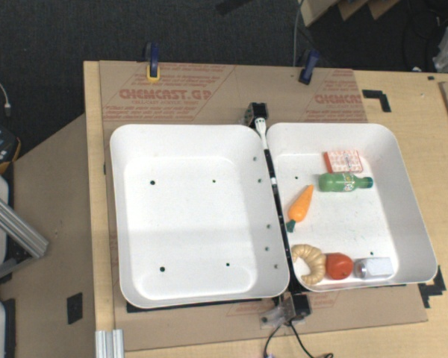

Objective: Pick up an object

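Red print reading "CHEMCAST G P" repeats across the brown protective sheet (209,88) under two white bins. The left bin (190,211) sits beside the right bin (403,200), which holds six objects: one pink patterned packet (343,161), one green bottle (344,183) lying on its side just below it, one orange toy carrot (300,203) near the dividing edge, and, along the near rim, one tan croissant (310,262), one red ball-like piece (339,266) and one small clear bottle (375,268). Two clamps (152,60) grip the sheet's far edge. The gripper's state cannot be told.
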You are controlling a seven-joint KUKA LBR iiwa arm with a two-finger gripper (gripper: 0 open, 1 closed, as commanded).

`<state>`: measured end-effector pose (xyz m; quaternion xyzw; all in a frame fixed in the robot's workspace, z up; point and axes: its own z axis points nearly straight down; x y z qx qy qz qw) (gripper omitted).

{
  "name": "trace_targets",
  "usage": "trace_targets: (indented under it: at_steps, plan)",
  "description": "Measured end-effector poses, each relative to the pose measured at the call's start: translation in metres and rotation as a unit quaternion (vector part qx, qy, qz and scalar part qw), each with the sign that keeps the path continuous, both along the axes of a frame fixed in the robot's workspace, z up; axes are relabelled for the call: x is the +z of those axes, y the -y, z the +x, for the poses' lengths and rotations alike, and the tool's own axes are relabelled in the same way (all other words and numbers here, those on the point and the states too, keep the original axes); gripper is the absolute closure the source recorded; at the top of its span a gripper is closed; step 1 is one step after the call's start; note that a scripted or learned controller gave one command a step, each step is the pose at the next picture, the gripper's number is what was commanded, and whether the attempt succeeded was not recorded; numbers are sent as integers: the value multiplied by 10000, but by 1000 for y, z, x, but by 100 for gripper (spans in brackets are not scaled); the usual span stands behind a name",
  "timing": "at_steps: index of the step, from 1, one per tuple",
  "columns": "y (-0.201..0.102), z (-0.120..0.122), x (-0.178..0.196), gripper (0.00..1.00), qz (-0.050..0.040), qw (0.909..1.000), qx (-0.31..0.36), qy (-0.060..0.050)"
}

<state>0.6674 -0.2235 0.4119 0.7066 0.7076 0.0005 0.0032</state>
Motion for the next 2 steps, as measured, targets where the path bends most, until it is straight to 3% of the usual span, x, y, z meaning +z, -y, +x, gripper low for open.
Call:
trace_targets:
  at_steps: [1,2]
  plan:
    - [0,-20,-111,100,33,10000,-10,-79]
    - [1,-13,-71,100,4,10000,-4,4]
